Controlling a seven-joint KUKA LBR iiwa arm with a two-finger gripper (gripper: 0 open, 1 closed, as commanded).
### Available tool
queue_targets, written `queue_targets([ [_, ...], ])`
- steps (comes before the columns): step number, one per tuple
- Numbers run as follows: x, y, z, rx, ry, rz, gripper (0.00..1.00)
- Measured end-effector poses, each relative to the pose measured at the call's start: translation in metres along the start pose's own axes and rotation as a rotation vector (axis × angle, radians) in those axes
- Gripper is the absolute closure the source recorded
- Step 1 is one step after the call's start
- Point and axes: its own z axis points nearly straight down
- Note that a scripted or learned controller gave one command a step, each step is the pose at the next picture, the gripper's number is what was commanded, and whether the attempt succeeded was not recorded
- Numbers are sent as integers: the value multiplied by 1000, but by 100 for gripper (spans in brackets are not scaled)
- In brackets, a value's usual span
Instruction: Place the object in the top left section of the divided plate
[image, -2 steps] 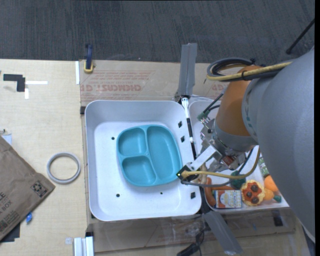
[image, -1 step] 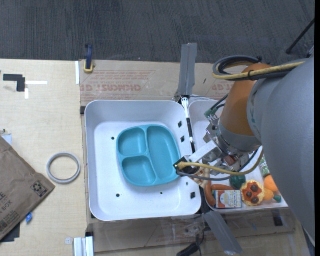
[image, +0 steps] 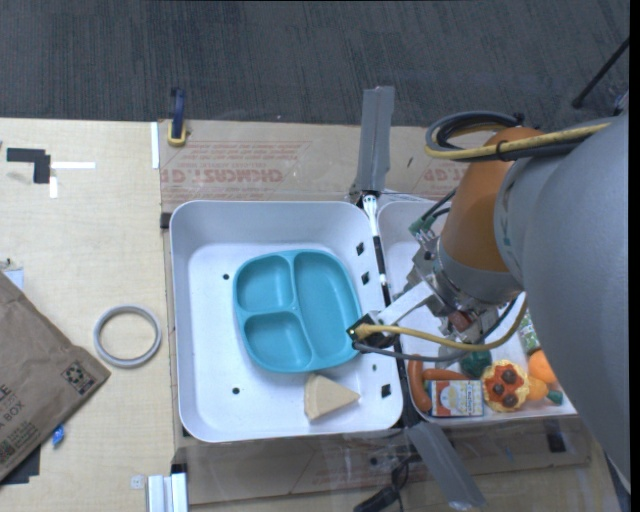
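A teal divided plate (image: 297, 310) lies in the left white bin (image: 200, 300); all three of its compartments hold nothing. A pale tan wedge (image: 328, 397) rests on the bin floor just below the plate's lower edge. My gripper (image: 461, 322) hangs over the right bin (image: 400, 262), under the orange wrist band and right of the plate. The arm's bulk hides much of that bin. At the bin's lower end lie toy foods: an orange carrot-like piece (image: 428, 380), a small printed box (image: 460, 398), a round topped piece (image: 505, 385) and a green piece (image: 478, 357).
A yellowish cable with a black end (image: 365, 335) reaches from the wrist over the divider to the plate's right rim. A tape ring (image: 127, 334) and a brown cardboard piece (image: 35, 385) lie on the bench left of the bins.
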Motion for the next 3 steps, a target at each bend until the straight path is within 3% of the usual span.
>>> queue_targets([
  [1,0,1,-7,0,-5,-2,100],
  [2,-39,108,29,2,-2,77,100],
  [3,-24,50,-48,0,1,147,100],
])
